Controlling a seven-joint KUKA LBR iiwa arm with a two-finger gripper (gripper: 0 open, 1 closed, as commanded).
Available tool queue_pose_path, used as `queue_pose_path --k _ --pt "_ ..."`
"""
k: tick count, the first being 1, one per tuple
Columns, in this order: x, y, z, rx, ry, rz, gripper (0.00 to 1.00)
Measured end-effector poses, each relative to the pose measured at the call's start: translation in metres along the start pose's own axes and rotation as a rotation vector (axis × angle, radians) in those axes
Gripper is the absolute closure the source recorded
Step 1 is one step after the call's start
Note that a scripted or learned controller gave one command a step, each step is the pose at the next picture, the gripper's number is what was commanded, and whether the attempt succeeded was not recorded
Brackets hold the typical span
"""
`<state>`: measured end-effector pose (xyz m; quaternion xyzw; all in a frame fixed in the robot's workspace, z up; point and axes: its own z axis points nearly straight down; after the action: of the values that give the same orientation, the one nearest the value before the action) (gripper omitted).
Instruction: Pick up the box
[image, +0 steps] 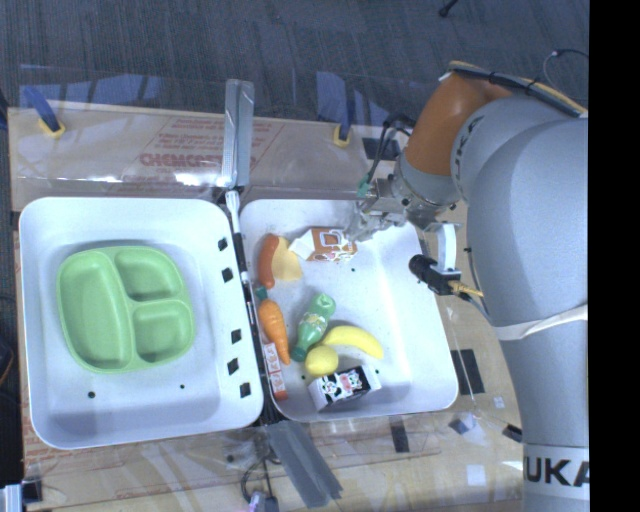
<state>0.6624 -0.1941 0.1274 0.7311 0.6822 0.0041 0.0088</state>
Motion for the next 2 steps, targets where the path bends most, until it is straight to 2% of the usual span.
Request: queue_pose_path --k 1,2 --pt "0.0 0.0 0.001 0.001 0.0 0.0 0.0" --pt "0.01 -0.006 0.018 -0.014 -0.001 -0.026 0.0"
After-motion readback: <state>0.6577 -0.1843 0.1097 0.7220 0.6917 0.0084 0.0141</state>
